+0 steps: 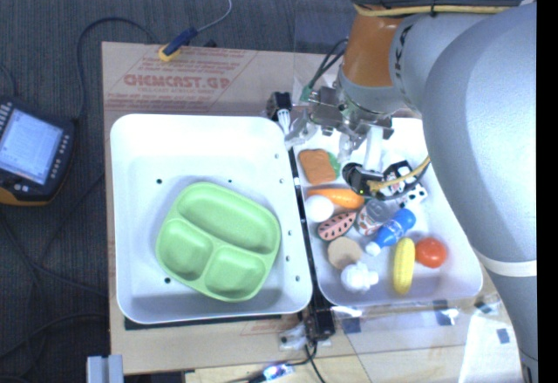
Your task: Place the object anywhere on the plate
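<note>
Green plate (220, 240): centred in left bin (139, 146), clear margin all round. Right bin (458, 272): crowded with toys. Gripper (349, 141): above its far edge; opening indiscernible.

Red print reading roughly "CHEMCAST GP" on the brown board (183, 80) under the bins, seen upside down. Handheld screen (28, 146) text too small to read.

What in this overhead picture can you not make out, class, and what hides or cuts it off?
- End effector: its fingers, masked by the wrist in the camera view.
- Right bin: its far right side, covered by the arm.
- Small items near the dice: too cluttered to identify.
</note>
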Robot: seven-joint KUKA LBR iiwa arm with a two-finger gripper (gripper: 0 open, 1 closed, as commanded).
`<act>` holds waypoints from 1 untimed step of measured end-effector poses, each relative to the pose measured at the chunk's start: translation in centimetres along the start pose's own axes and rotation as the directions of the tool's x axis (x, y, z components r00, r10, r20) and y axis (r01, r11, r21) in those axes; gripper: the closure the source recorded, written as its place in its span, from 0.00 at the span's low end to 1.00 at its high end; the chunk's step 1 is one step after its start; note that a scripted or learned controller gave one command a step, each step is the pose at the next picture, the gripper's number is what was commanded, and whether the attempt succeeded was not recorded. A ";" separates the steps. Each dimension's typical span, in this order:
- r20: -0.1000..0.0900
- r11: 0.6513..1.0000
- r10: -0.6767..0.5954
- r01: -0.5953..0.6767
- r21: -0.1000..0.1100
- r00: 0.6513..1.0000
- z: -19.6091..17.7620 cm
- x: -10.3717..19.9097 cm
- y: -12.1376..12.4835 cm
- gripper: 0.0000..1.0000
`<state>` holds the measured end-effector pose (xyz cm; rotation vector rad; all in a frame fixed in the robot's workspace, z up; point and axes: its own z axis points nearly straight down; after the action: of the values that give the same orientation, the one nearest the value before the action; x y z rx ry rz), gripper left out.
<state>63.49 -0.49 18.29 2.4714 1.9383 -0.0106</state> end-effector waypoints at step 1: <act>0.000 1.000 0.000 0.000 0.000 1.000 0.0 0.0 0.0 0.00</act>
<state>63.49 -0.49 18.29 2.4714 1.9383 -0.0106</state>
